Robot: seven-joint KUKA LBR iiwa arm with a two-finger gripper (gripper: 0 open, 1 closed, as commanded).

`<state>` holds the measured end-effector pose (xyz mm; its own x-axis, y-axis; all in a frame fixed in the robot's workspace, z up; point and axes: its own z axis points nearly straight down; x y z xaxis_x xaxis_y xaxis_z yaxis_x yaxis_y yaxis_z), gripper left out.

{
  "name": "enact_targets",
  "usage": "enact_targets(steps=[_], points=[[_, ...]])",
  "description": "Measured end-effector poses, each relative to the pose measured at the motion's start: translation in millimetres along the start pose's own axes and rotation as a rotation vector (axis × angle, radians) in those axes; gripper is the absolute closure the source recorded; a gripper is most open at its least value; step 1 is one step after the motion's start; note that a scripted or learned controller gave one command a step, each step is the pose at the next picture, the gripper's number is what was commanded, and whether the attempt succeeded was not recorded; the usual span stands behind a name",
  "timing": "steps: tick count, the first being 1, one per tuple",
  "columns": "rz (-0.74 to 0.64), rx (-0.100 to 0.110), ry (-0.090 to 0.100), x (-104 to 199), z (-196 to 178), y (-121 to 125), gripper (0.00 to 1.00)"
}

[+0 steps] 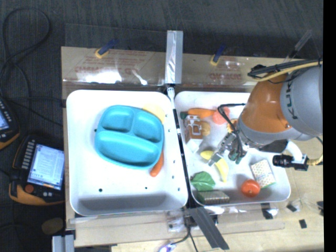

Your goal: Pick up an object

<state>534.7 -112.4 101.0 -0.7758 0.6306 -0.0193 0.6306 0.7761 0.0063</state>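
This is a robotics lab: a worktop (79, 72) of taped cardboard with clear plastic sheets clamped on carries two white bins (84, 193), a teach pendant (37, 169) with a lit screen lies on the dark carpet (157, 9), and cables (21, 41) trail nearby.

A blue divided tray (129, 136) lay upturned in the left bin (84, 193), toward its far side, with an orange carrot-shaped piece (157, 165) touching the tray's right edge and a yellow item (154, 111) showing just beyond its far right corner. Two clips, blue and yellow (105, 48) (217, 55), were fixed at the bench's far edge on a clear sheet, with a taped upright strip (174, 56) between them. Off the bench's left edge, a handheld pendant with a lit screen (39, 169) rested on the dark floor beside loose black cables (21, 41).
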Motion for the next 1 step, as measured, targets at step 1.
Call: enact_targets(steps=[1], points=[[0.216,0.011,0.016,-2.4,-82.1,82.5,1.0]])
